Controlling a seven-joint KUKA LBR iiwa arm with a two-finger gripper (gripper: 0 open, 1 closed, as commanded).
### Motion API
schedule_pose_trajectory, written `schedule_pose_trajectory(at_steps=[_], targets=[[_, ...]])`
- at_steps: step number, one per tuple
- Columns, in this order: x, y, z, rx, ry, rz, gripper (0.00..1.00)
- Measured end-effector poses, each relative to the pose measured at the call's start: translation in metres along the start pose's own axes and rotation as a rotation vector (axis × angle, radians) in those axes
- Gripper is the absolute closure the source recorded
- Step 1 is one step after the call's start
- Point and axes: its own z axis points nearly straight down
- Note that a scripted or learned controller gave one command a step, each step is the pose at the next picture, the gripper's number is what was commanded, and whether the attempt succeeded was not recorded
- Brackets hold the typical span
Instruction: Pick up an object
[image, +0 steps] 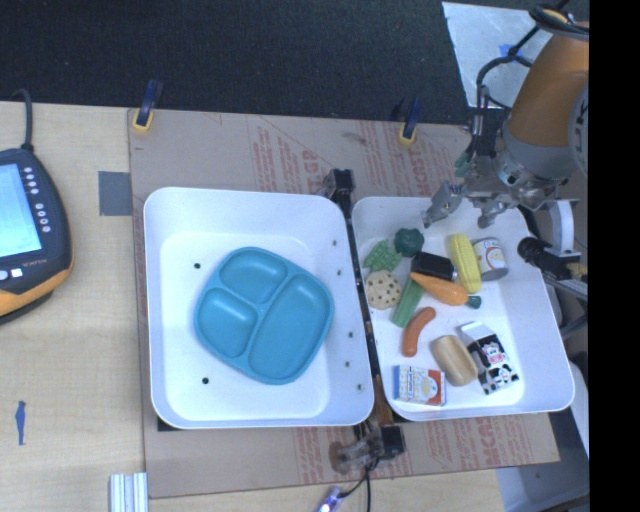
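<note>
My gripper (462, 212) hangs over the far edge of the right bin (556, 330), open, with nothing between its fingers. Just below it lie a yellow corn cob (463, 262) and a small tin can (490, 257). Spread through the same bin are a broccoli floret (407, 240), a black block (432, 266), an orange carrot (440, 290), a cookie (382, 290), a green pod (407, 303), a sausage (418, 330), a bread roll (453, 360), a cow-patterned carton (490, 357) and a small box (418, 385).
The left bin (170, 250) holds a blue divided plate (265, 315). A handheld control pendant (25, 230) lies at the bench's left edge. Clamps (147, 105) pin the cardboard sheet at the back.
</note>
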Motion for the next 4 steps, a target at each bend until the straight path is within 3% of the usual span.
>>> schedule_pose_trajectory(at_steps=[1, 2, 3, 4], targets=[[-0.012, -0.066, 0.070, 0.001, 0.000, 0.000, 0.00], [-0.027, -0.070, 0.105, 0.001, 0.000, -0.001, 0.00], [-0.027, -0.069, 0.095, 0.003, -0.001, -0.003, 1.00], [0.051, -0.081, 0.005, -0.001, 0.000, -0.001, 1.00]])
